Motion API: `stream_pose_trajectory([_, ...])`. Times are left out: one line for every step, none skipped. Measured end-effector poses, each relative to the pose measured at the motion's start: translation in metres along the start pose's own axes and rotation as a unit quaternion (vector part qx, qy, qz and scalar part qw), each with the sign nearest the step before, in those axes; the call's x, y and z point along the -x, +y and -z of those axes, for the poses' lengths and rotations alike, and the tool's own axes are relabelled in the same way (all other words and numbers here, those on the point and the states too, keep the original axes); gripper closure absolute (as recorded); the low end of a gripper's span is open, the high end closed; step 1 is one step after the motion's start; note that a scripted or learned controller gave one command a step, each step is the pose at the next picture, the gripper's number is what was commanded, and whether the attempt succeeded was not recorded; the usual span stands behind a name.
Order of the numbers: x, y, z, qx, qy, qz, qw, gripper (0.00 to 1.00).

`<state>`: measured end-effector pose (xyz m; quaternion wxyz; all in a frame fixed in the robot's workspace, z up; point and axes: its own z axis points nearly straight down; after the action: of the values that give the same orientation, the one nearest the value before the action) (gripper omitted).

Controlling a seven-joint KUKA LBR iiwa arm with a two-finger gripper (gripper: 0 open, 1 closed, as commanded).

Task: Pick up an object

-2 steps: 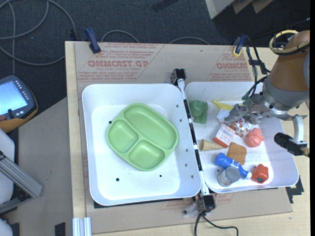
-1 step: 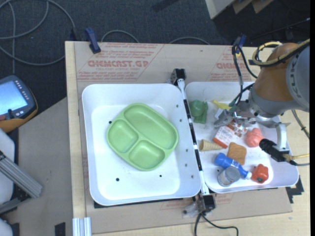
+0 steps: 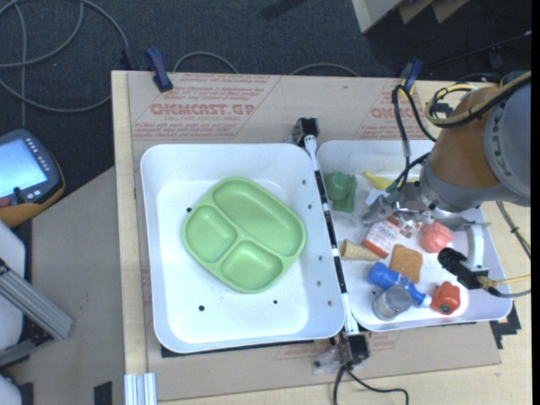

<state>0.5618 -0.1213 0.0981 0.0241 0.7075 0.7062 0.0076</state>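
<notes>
Gripper (image 3: 396,212) hangs over the carton (image 3: 385,234); finger state unreadable. Carton looks light, crushable; grip its narrow sides.

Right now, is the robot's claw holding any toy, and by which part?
Cannot tell: the gripper sits low in the right white bin among the toys, with no toy visibly between its tips.

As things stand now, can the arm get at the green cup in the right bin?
Probably yes. The green cup stands at the right bin's left side with its top free, and the hand hangs just beside it. A yellow piece lies close.
</notes>
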Motion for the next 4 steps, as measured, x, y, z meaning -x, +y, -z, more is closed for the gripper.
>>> stream_pose_trajectory([0.047,0.048,-0.004,-0.011,0.009,0.001,0.9999,0.00])
stream_pose_trajectory([0.048,0.095,-0.007,-0.061,0.012,-0.009,0.9980,0.00])
stream_pose_trajectory([0.049,0.094,0.006,-0.062,0.012,-0.010,0.9980,1.00])
stream_pose_trajectory([0.045,0.097,0.007,-0.057,0.014,-0.008,0.9982,0.00])
